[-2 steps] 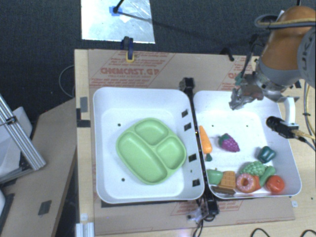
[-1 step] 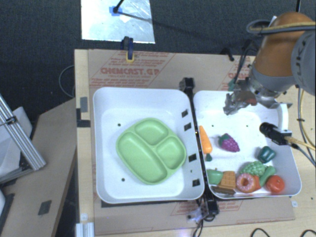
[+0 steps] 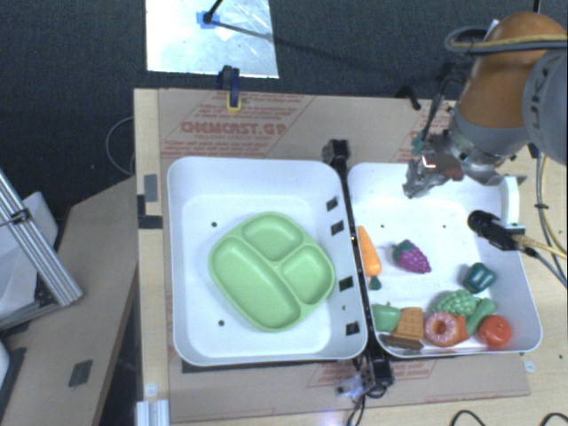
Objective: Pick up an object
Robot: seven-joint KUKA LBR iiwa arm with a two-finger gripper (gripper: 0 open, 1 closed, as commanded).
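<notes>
My gripper [image 3: 421,185] hangs over the far part of the right bin [image 3: 390,185], with nothing visible between its fingers. Below it in that bin lie toy foods: an orange carrot [image 3: 368,252] against the left wall, purple grapes [image 3: 411,256], a dark green pepper [image 3: 478,278], broccoli [image 3: 459,303], a pink donut [image 3: 441,327], a red tomato [image 3: 495,329], a brown waffle piece [image 3: 409,325] and a green piece [image 3: 385,317]. The grapes sit well below the gripper, apart from it.
The left bin [image 3: 195,193] holds a light green divided plate [image 3: 271,270]. A black clip-lined divider [image 3: 348,238] separates the bins. A black fitting [image 3: 493,228] sticks in at the right bin's right wall. A foil sheet [image 3: 211,25] lies beyond the bench.
</notes>
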